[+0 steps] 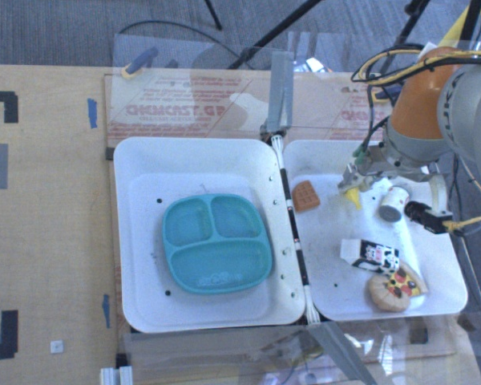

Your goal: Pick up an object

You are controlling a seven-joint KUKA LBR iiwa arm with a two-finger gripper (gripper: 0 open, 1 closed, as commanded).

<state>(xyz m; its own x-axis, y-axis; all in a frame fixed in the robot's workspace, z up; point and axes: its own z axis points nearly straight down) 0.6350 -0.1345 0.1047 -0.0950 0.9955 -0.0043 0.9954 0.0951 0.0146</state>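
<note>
My gripper [357, 176] hangs low over the back of the right bin [329, 295], below the grey arm with its orange band [417, 107]. A small yellow item [353, 198] lies just under the gripper; whether they touch is not visible. A white cylinder [392, 204] lies right of it. An orange-brown waffle-like piece [305, 196] lies to the gripper's left, near the bin's dividing wall. Toward the front of the same bin are a black-and-white box [371, 253] and a round pizza-like toy [396, 289].
The left bin [136, 175] holds a teal divided plate [216, 241]. Cables [433, 215] trail from the arm over the right bin's right side. A clear plastic sheet [200, 103] and a grey post [280, 95] stand behind the bins.
</note>
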